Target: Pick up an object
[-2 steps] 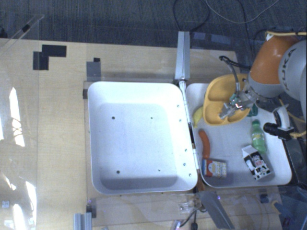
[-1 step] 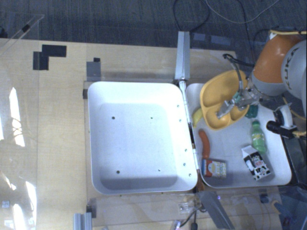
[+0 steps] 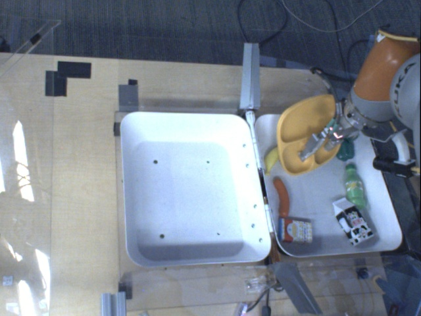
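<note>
A yellow bowl [image 3: 300,129] hangs tilted over the back of the right bin [image 3: 388,232], its upper edge reaching past the bin's far rim. My gripper [image 3: 318,146] comes in from the right and is shut on the bowl's right rim, one finger inside the bowl and the other outside it. The orange band of the arm [image 3: 385,64] shows above it at the right edge.
In the right bin lie a banana [image 3: 270,160] partly under the bowl, a red sausage [image 3: 283,196], a small printed box [image 3: 296,230], a green bottle [image 3: 354,186], a white and black pack [image 3: 355,224] and a teal item [image 3: 346,149]. The left bin [image 3: 131,196] stands beside it.
</note>
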Motion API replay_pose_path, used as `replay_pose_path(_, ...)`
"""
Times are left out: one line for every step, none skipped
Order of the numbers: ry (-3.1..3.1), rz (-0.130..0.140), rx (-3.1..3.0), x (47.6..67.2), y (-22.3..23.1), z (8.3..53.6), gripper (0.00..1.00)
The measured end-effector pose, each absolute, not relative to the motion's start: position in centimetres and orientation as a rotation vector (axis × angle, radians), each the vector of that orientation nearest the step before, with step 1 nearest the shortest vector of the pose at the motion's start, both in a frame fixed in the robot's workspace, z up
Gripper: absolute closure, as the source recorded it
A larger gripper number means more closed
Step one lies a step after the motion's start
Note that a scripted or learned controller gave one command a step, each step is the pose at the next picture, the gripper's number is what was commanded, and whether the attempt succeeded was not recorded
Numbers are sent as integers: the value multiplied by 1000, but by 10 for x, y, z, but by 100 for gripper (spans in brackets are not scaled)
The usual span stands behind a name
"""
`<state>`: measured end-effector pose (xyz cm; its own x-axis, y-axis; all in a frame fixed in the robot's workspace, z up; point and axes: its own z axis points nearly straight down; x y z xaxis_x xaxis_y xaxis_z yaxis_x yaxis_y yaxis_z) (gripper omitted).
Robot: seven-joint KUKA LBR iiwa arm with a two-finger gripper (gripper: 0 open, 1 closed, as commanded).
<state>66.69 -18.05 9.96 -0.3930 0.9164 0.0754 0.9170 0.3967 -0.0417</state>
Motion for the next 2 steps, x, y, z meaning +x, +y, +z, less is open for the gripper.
replay_pose_path(-2540,-12,-1634,665,-165,105,100)
replay_pose_path(-2562,-11,-1668,669,-178,110,0)
